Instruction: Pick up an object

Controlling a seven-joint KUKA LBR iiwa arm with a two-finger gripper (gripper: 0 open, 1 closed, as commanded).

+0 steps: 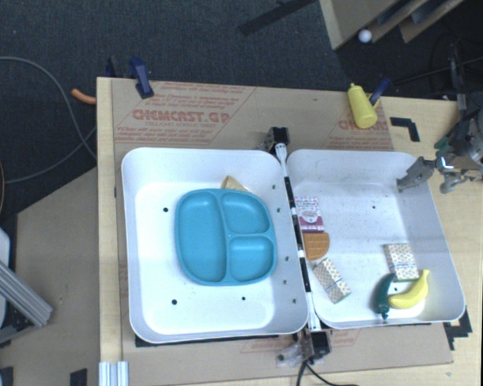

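Observation:
The right bin (360, 180) holds several small objects. A white and red packet (308, 213) and an orange-brown round piece (315, 245) lie against its left wall, with a patterned wrapper (332, 278) just below them. At the front right a second patterned wrapper (400, 259) lies next to a yellow banana (410, 291) and a green item (381, 298). My gripper (433, 177) hangs over the bin's back right corner, open, with nothing between its fingers. It is well apart from all the objects.
The left bin (145, 224) carries a blue divided plate (224, 235) with a tan piece (233, 183) peeking out behind it. A yellow clamp (361, 105) and a blue clamp (140, 76) grip the cardboard base at the back.

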